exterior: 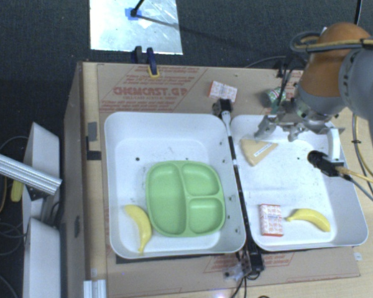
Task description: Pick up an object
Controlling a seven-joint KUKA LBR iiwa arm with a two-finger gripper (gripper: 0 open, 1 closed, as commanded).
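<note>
1. I see the claw (280,128) hanging over the far end of the right bin (351,194), just beyond the cheese wedge (257,150).
2. Its fingers look spread with nothing between them, though the view is poor there and I can't be certain.
3. The wedge is the nearest thing: just toward the camera and a little left of the claw, long axis running toward the bin's far right, thin tip toward the claw.
4. Farther from the wedge, at the near rim, lie a small red box (271,220) and a banana (309,218).
</note>
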